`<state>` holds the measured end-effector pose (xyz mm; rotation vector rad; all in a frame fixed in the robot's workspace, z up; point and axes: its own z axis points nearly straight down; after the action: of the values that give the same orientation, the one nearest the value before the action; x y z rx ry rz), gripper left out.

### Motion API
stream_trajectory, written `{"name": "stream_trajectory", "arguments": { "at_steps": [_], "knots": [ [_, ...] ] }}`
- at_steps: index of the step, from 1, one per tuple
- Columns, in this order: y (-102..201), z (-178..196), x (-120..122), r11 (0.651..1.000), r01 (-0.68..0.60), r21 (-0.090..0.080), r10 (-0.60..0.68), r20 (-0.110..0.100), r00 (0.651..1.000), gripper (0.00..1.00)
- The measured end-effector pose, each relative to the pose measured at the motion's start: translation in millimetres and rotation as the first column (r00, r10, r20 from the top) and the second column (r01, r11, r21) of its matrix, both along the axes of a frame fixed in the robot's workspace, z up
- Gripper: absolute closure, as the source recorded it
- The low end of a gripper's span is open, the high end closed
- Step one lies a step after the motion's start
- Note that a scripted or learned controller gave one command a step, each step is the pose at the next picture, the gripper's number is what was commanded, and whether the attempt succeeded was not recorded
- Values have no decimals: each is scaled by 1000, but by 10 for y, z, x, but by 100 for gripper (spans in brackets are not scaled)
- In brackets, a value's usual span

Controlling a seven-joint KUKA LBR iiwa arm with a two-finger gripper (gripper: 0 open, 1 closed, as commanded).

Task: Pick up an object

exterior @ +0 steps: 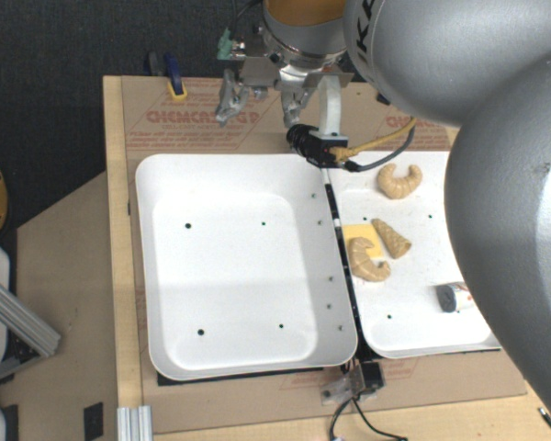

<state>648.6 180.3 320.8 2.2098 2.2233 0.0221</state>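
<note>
The hand [260, 108] hangs above the far edge of the table [129, 246], beyond the left bin [156, 209], its two fingers spread apart with nothing between them. In the right bin [413, 338] lie the things to pick: a curved tan croissant [400, 180] near the far side, a yellow block [360, 243] touching a tan ring-shaped piece [370, 266], a tan wedge [392, 237] just beside them, and a small grey and white object [452, 297] nearer the front.
</note>
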Motion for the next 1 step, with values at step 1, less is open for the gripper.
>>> {"name": "stream_trajectory", "arguments": {
  "at_steps": [1],
  "knots": [
    [470, -789, -325, 1000, 1, -6, -2, -23, 1000, 0]
  ]
}}
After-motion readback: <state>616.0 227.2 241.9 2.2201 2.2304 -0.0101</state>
